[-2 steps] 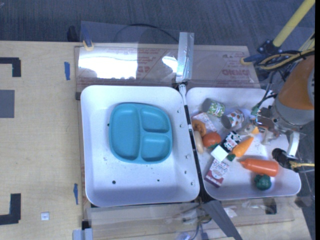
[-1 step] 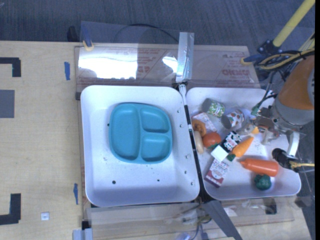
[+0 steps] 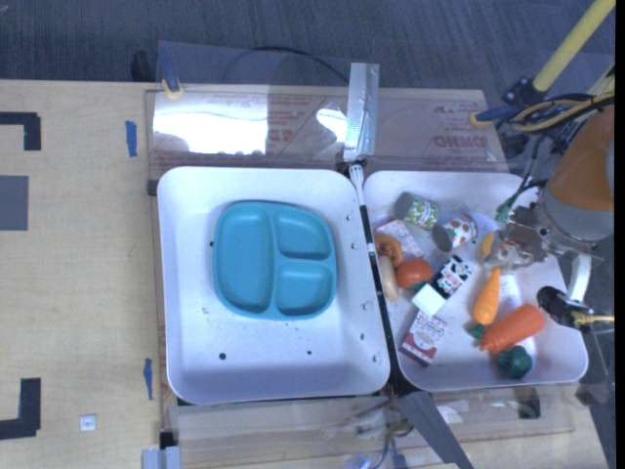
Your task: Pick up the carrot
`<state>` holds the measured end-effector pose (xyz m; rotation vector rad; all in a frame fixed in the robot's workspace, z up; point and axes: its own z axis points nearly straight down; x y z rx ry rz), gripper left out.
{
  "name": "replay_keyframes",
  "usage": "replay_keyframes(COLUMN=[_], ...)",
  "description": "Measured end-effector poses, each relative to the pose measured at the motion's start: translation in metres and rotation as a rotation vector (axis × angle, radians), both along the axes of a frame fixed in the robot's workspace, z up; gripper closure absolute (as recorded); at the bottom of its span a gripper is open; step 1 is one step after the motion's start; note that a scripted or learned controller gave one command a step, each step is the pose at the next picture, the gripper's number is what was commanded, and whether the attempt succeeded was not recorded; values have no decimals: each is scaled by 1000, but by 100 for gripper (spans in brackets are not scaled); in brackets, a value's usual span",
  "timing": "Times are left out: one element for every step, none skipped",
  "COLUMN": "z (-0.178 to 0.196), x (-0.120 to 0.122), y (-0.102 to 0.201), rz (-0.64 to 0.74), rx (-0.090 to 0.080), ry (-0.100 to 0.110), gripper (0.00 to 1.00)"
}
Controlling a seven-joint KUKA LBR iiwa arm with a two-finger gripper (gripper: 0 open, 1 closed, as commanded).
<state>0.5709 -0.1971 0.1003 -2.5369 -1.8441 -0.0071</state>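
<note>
The carrot [image 3: 515, 326] is orange and lies at a slant near the front right of the right bin [image 3: 566, 367], with a dark green top [image 3: 515, 362] at its lower end. My gripper [image 3: 509, 242] hovers over the right bin's middle right, above and behind the carrot and apart from it. A smaller yellow-orange vegetable [image 3: 486, 297] lies between the gripper and the carrot. The arm's orange band [image 3: 594, 164] is at the right edge.
The right bin also holds a green can [image 3: 420, 210], a red tomato [image 3: 412, 272], a black-and-white carton [image 3: 449, 277], a red-and-white carton [image 3: 425, 338] and a bread roll [image 3: 389, 262]. A blue divided plate [image 3: 273, 259] sits in the left bin [image 3: 186, 360].
</note>
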Motion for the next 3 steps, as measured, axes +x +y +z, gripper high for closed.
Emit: replay_keyframes(z=[-1, -13, 110], x=[0, -55, -90], y=[2, 8, -7], rz=[1, 72, 40], rx=[3, -5, -10], ry=[0, -5, -6], gripper=[0, 0, 0])
